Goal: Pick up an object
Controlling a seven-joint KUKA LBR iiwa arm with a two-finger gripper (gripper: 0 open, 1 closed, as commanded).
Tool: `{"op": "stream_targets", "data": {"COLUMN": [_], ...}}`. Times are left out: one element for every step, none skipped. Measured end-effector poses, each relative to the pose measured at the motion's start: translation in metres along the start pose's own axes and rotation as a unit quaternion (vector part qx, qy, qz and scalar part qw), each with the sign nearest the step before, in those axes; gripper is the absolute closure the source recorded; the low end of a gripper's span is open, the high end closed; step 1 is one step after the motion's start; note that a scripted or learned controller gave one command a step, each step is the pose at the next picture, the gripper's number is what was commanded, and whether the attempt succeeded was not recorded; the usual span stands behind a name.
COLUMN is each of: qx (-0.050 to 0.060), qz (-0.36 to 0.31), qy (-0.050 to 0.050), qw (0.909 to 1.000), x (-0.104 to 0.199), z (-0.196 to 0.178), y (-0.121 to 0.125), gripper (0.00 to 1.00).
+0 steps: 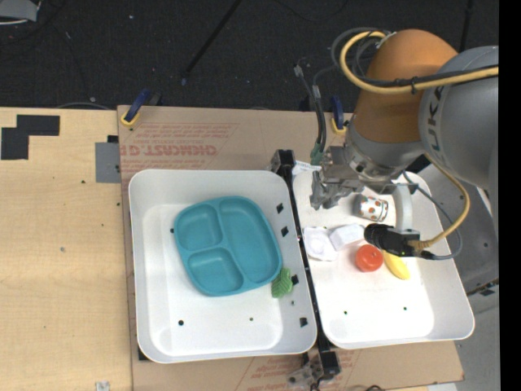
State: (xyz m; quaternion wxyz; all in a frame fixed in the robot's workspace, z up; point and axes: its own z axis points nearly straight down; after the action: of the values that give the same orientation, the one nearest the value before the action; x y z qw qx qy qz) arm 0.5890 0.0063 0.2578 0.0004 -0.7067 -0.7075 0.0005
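Observation:
My gripper (323, 199) hangs over the upper left part of the right bin (391, 324), fingers pointing down, nothing visible between them. Just below it lie white crumpled pieces (330, 241). To the right are a small white cup with red dots (374, 209), an orange-red round object (369, 257) and a yellow banana-like piece (397, 266). In the left bin (155, 300) rests a teal divided plate (227, 244) with a small green object (282, 284) at its lower right corner.
The two white bins sit side by side on cardboard, joined by a black divider rail (295, 243). The arm's grey and orange body covers the right bin's upper right. The lower half of the right bin is bare floor.

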Motion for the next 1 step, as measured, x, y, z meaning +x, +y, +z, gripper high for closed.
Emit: {"op": "stream_targets", "data": {"qx": [0.000], "qz": [-0.001], "qy": [0.000], "qw": [1.0000], "x": [0.0521], "z": [0.0048], "y": [0.0066], "gripper": [1.00]}}
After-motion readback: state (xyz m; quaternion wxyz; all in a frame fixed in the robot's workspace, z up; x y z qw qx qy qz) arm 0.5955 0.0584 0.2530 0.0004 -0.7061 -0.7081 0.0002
